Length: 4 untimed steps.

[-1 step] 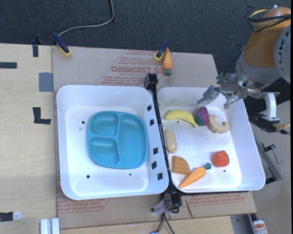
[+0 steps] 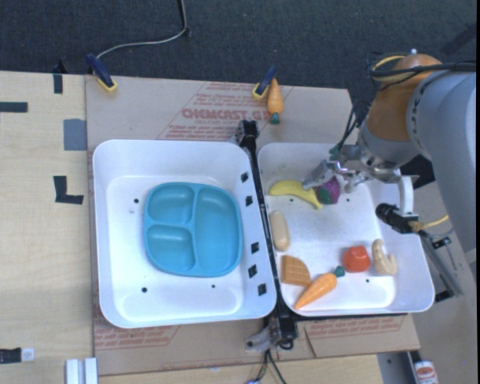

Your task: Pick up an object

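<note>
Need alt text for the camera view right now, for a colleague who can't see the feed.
The gripper sits low in the right bin, by a purple item and a banana. A carrot and other toy foods lie nearer the front. The left bin holds a blue divided plate.

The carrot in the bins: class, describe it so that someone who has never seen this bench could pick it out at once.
Find the right bin of the two white bins. Along its near edge, towards the bottom of the view, lies the carrot, slanted, beside a waffle-patterned piece and a red tomato. It alone is a long orange cone with a small green top.
</note>
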Each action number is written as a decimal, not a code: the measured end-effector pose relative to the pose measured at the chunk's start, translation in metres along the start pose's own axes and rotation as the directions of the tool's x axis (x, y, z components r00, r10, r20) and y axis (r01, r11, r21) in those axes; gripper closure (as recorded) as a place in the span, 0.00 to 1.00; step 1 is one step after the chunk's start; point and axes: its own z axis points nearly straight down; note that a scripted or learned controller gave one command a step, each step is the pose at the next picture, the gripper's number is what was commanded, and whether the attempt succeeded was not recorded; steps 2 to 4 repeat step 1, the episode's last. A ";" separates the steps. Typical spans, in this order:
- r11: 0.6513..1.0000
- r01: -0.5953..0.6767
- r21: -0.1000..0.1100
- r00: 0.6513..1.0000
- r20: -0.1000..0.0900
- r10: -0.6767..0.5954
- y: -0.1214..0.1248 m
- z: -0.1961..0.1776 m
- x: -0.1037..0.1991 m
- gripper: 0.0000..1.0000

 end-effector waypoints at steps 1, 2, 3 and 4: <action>1.000 0.002 0.005 1.000 -0.001 -0.002 -0.001 -0.008 0.001 1.00; 1.000 0.002 0.005 1.000 -0.001 -0.002 -0.001 -0.008 0.001 1.00; 1.000 0.002 0.005 1.000 -0.001 -0.002 -0.001 -0.008 0.001 1.00; 1.000 0.002 0.005 1.000 -0.001 -0.002 -0.001 -0.008 0.001 1.00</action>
